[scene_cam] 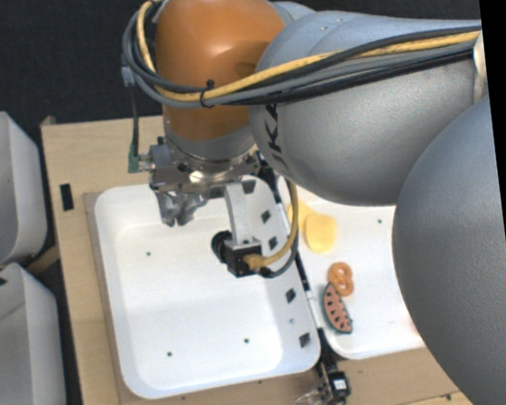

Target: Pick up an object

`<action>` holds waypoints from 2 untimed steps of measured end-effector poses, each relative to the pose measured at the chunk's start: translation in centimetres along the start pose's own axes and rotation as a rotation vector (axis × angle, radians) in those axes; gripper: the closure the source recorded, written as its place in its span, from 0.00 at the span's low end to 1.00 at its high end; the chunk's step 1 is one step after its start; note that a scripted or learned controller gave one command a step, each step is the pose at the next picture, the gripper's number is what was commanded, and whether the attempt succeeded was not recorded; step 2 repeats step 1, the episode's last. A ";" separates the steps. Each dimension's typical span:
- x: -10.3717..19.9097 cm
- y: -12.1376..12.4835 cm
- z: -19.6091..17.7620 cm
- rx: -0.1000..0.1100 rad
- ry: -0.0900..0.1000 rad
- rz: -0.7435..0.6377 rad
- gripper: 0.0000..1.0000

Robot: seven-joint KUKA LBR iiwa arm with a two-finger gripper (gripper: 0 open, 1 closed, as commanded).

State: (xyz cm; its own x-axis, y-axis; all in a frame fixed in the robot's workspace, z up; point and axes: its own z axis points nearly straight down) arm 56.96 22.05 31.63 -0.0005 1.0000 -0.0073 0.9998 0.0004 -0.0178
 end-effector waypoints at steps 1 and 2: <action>0.0 -0.9 -10.2 -0.028 0.011 -0.003 1.00; 0.0 -0.9 -10.2 -0.028 0.011 -0.003 1.00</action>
